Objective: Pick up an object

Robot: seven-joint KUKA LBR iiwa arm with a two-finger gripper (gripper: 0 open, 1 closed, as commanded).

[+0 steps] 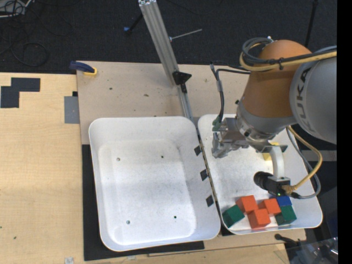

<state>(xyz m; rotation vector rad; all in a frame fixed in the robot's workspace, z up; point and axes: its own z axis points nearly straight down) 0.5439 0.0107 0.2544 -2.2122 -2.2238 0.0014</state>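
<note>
Several small blocks lie clustered in the near corner of the right bin [308,216]: an orange block [248,203], a second orange block [259,218], a third orange block [271,205], a green block [233,215], a blue block [284,201] and a dark green block [286,216]. My gripper [221,148] hangs over the far left part of the right bin, well away from the blocks and close to the divider. Nothing shows between its fingers.
The left bin [110,142] sits beside the right one, with black clips along their shared edge. A slanted aluminium bar [163,45] rises behind the bins. A black cable fitting [268,181] hangs under the wrist, just above the blocks.
</note>
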